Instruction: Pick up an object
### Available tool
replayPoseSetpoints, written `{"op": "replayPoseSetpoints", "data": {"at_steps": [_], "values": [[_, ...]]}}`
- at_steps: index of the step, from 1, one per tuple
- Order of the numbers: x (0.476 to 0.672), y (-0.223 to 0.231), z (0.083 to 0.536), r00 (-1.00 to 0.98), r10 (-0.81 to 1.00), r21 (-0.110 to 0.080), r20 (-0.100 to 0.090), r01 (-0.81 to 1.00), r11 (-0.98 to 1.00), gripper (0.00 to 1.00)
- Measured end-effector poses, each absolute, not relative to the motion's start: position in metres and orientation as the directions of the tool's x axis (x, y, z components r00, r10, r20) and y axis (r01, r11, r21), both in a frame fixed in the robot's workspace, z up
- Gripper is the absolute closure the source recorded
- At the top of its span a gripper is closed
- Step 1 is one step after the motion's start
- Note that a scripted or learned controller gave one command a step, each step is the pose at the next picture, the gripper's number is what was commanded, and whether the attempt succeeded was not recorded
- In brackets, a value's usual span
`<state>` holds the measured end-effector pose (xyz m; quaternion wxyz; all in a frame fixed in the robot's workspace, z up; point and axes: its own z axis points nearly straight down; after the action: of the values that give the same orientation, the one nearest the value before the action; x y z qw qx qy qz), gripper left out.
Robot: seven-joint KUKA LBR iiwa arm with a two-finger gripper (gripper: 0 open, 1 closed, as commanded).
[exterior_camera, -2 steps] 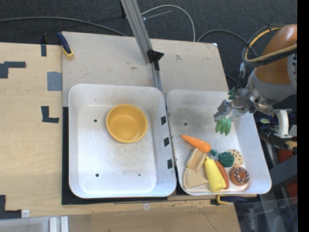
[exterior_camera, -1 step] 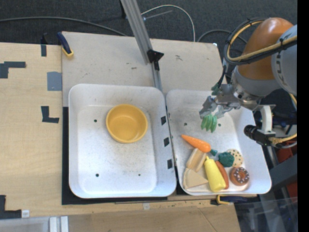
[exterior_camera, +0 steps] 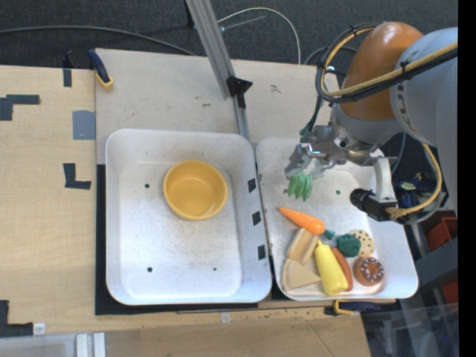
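Plainly the green toy (exterior_camera: 300, 186) — a soft-looking, finned bunch like leafy greens — hangs at the gripper (exterior_camera: 305, 168) over the right bin's (exterior_camera: 407, 270) upper left; whether the pincer truly clamps it, I cannot tell. A shallow pinch on floppy fronds could slip and drop it. Below lie a smooth plastic carrot (exterior_camera: 302, 219), a glossy yellow bottle (exterior_camera: 331, 268) and a donut (exterior_camera: 368, 271) — crowded together. A rounded yellow bowl (exterior_camera: 195, 190) sits in the speckled left bin (exterior_camera: 126, 266).
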<state>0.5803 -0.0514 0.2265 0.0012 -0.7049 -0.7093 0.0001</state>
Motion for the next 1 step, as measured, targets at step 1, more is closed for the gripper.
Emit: {"op": "replayPoseSetpoints", "data": {"at_steps": [1], "values": [[0.5827,0.0042,0.2367,-0.008,1.000,-0.001,0.002,1.000,0.008,1.00]]}}
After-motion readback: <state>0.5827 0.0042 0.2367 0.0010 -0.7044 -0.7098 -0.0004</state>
